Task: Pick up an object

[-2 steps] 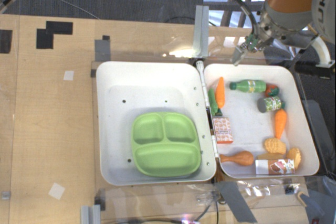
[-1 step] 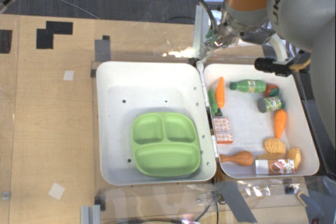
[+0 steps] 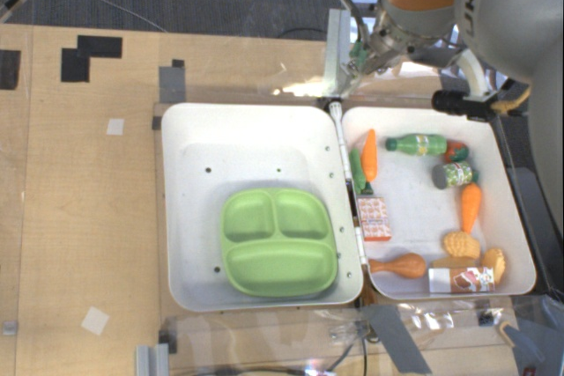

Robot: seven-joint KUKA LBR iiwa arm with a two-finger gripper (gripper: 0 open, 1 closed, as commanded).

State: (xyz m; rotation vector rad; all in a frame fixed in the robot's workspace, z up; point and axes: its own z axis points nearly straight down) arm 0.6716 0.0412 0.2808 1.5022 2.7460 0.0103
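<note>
Resting in the near half of the left bin (image 3: 185,189), a green divided plate (image 3: 278,242) sits closer to that bin's right wall than to its left. Across the divide, the right bin (image 3: 414,189) holds all the small objects: a green item (image 3: 357,167) and an orange carrot (image 3: 370,154) lie along its left edge, with a red-and-white packet (image 3: 374,218) just below them. A drumstick (image 3: 398,265) lies by the near edge. Toward the far edge is a green bottle (image 3: 418,144) on its side, and right of it a small green can (image 3: 452,175). A second carrot (image 3: 471,206) sits by the right edge, above a bread roll (image 3: 461,244), a cookie (image 3: 493,261) and a red-labelled bottle (image 3: 461,279) in the near right corner. The gripper (image 3: 363,64) hangs above the far edge where the bins meet; whether it is open or closed cannot be told.
</note>
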